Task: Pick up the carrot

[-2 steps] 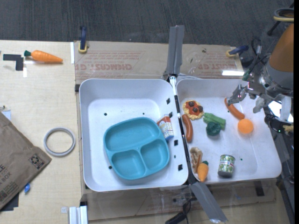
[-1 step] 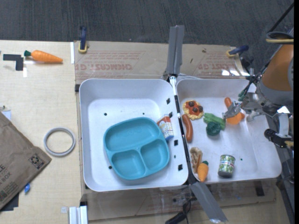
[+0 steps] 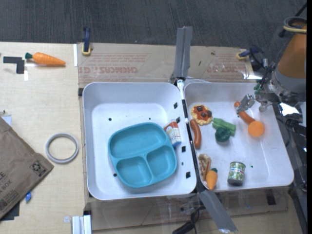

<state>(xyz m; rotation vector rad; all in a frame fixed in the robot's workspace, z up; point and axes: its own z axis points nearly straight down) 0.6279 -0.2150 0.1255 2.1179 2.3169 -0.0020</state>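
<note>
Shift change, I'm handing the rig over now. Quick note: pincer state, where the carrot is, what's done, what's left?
Pincer: low in the far right part of the right bin, at a red-orange stick-shaped piece beside an orange ball. Open or shut: cannot tell.
Carrot: lying in the right bin's near left corner, well apart from the pincer.
Second carrot: on the bench, left of both bins.
Done: no carrot lifted.
Left: move to a carrot, grasp, lift.

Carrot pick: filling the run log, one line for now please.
gripper: in right bin, at orange-red piece | grasp: unclear | carrot: near edge, by can
</note>
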